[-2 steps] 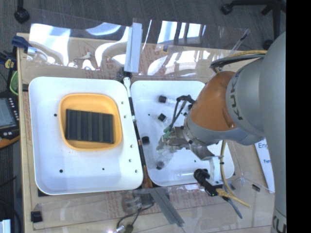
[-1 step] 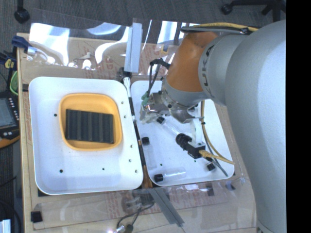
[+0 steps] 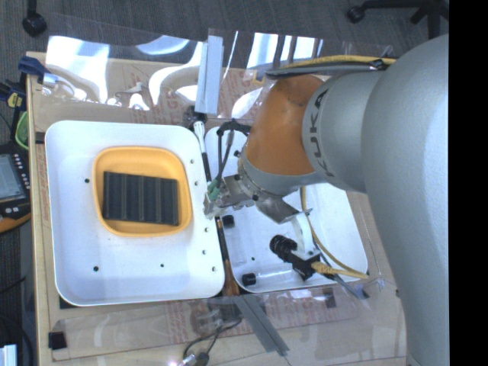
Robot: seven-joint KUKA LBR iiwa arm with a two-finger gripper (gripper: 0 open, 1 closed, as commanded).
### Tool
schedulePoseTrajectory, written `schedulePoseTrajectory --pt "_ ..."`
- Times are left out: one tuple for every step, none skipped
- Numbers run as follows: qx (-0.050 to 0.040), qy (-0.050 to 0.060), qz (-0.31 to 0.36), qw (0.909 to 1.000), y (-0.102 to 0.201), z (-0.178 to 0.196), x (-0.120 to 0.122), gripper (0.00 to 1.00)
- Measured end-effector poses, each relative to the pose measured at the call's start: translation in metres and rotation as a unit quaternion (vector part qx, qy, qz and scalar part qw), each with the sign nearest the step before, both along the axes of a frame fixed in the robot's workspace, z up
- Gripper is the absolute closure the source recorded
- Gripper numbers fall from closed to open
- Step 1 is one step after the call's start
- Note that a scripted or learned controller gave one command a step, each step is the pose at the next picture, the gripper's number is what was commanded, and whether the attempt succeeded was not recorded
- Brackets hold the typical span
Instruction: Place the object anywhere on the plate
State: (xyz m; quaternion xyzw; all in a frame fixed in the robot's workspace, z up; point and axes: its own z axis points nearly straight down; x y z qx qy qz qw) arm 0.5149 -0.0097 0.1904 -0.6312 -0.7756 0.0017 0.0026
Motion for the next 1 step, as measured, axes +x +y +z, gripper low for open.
schedulePoseTrajectory --pt "-0.0001 0.0 0.0 1.0 -0.0003 0.0001 0.0 0.0"
